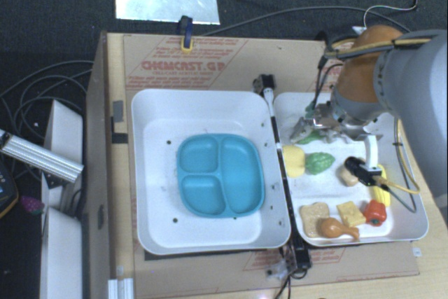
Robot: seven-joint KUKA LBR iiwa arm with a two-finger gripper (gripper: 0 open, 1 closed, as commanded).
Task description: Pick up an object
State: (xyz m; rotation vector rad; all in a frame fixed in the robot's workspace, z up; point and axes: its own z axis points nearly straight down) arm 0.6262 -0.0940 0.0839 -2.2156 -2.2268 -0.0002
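While the grey arm [413,80] is reaching in from the view's right, the claw [308,128] is hanging low over the back part of the right bin [414,222]. The view is not showing whether it is apart or together, so I cannot tell.

The things to be picked are all lying in this same bin, on the camera side of the claw. Nearest to it, just toward the camera, a green leafy toy [320,162] is lying flat on the white floor. A yellow rounded piece [294,161] is touching it on the view's left, sitting close against the bin's left wall. A little further from the claw, toward the camera and to the view's right, a pale beige lump [347,176] is resting near the green toy.

Further still, four more toys are lying close together along the bin's near edge. A slice of bread [315,211] is sitting almost straight toward the camera from the claw. A square cracker [349,212] is lying just beside it on the view's right, and a red pepper [376,213] is standing beyond the cracker on that side. An orange drumstick [334,227] is lying just in front of the bread and cracker.

Well away from the claw, to the view's left, the left bin [143,150] is holding a blue divided plate [220,175], which is lying flat near that bin's middle.
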